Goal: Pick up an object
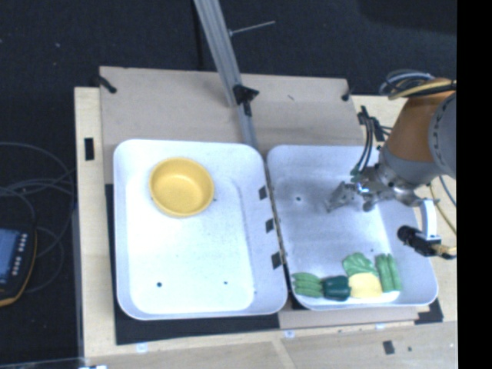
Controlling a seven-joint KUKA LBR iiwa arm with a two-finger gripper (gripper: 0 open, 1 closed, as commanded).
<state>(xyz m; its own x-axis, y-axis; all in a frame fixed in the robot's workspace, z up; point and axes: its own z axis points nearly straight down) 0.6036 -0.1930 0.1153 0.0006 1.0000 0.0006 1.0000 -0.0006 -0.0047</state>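
Note:
A yellow bowl (181, 186) sits in the upper left part of the left bin (192, 283). Along the near edge of the right bin (307, 175) lies a cluster: a green piece (307, 284), a dark green piece (336, 287), a yellow piece (366, 285), a leafy green piece (356, 264) and a green pod-like piece (387, 271). My gripper (351, 200) hangs over the upper middle of the right bin, well behind that cluster. Its fingers are spread apart with nothing between them.
The arm's orange band (419, 129) and grey wrist reach in over the right bin's right rim. A grey metal pole (223, 52) slants down to the gap between the bins. A divider with dark clips (270, 225) separates the bins.

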